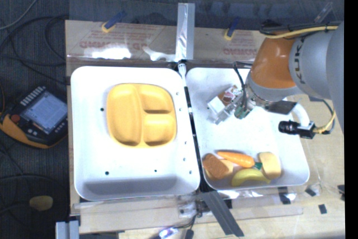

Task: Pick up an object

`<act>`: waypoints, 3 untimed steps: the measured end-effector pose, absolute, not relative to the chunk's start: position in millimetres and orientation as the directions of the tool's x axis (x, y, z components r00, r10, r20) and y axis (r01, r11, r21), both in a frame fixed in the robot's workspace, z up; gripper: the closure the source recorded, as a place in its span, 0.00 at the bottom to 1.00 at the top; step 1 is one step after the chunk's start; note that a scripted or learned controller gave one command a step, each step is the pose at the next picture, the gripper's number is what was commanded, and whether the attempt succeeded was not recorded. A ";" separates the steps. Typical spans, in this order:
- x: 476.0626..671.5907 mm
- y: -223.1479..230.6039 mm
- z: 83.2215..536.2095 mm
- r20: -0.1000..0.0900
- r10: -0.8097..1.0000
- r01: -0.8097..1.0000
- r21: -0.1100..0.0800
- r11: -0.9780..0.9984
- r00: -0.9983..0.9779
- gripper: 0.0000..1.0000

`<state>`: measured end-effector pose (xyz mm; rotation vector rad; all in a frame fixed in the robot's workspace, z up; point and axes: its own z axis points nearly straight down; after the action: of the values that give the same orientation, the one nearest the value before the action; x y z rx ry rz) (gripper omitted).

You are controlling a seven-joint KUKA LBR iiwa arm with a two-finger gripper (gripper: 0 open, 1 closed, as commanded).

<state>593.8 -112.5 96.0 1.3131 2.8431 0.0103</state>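
Observation:
In the right bin point(291, 145), several toy foods lie along the near wall. There is a brown round piece point(215, 167), an orange carrot point(235, 158), a yellow banana-like piece point(249, 177) and a pale yellow block point(269, 164). My gripper point(221, 108) hangs low over the far-left part of this bin, close to the wall between the bins. It is well apart from the food pile. A small red-brown patch point(228, 95) shows just behind the gripper; I cannot tell what it is.
A yellow divided tray point(141, 115) lies in the left bin point(89, 170). The arm's orange band point(272, 67) and grey wrist cover the right bin's far-right corner. A black cable fitting point(295, 127) sticks out near the right wall.

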 end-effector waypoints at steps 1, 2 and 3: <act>631.4 -79.5 180.4 0.001 0.878 0.878 -0.005 0.480 -0.480 1.00; 574.2 -132.7 148.8 0.002 0.865 0.865 -0.006 0.501 -0.501 1.00; 576.4 -81.1 180.6 0.001 0.827 0.827 -0.004 0.562 -0.562 1.00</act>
<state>576.4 -81.1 180.6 1.4722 2.7786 -0.0040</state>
